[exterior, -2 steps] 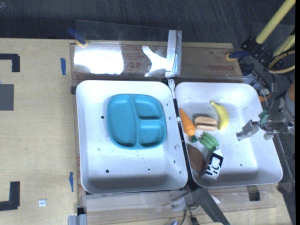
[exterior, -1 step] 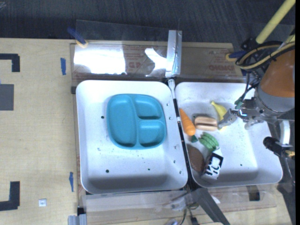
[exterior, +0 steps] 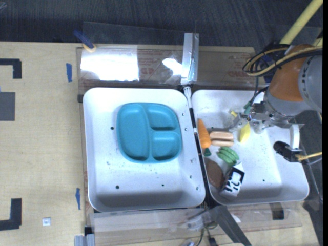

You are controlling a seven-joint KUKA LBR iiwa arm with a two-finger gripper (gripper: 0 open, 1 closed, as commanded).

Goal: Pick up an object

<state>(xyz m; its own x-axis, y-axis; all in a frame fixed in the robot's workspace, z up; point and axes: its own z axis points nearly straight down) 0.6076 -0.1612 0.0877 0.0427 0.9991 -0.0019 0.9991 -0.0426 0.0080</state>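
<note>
Objects for picking, camera view: we list a small cluster in the left half of the right bin (exterior: 294, 186). An orange carrot-shaped piece (exterior: 203, 132) lies along the bin's left wall. Just beside it, to the right, lies a tan and pink hot-dog-like piece (exterior: 221, 138). Below these we note a green leafy piece (exterior: 227, 155), then a brown rounded piece (exterior: 214, 175) by the left wall, and a black-and-white printed piece (exterior: 233, 180) touching the brown one on its right. A small yellow piece (exterior: 244, 132) sits right of the hot-dog-like piece, directly under the tool end of the arm.

The left bin (exterior: 97, 178) carries a blue sectioned tray (exterior: 149, 131), lying flat near its middle, well apart from the cluster.

The arm (exterior: 302, 86), grey with an orange band, reaches in over the right bin's upper right part. Its gripper (exterior: 249, 118) is above the yellow piece; whether the jaws are spread, pressed together or touching the piece, we cannot tell.

Both bins rest side by side on the surface (exterior: 36, 152), pale wood with black and blue tape marks.
</note>
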